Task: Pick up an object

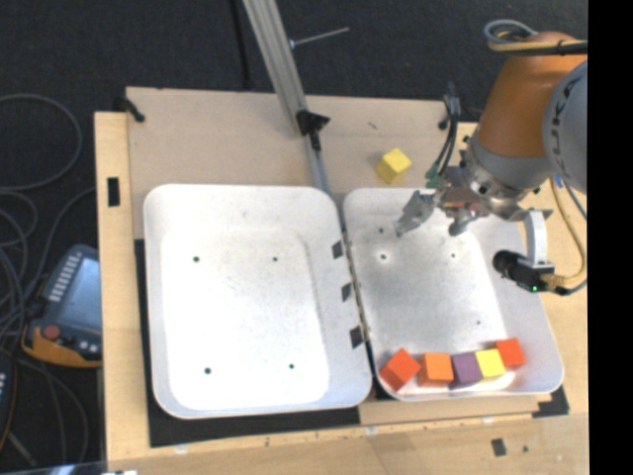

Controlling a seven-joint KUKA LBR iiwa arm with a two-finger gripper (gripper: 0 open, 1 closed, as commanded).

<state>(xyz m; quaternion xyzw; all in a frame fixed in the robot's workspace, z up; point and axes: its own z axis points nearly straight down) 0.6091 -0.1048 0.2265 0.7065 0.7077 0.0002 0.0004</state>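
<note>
No text, label, brand or number can be read anywhere (blocks and bins included); none legible.

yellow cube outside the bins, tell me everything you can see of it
The yellow cube is a small, plain block with a matte look, perhaps foam or painted wood. It sits on the tan bench board beyond the right bin, near that bin's far left corner, turned slightly askew to the bin edge. Nothing touches it except the board. The gripper hangs over the bin nearby, apart from it.
</note>
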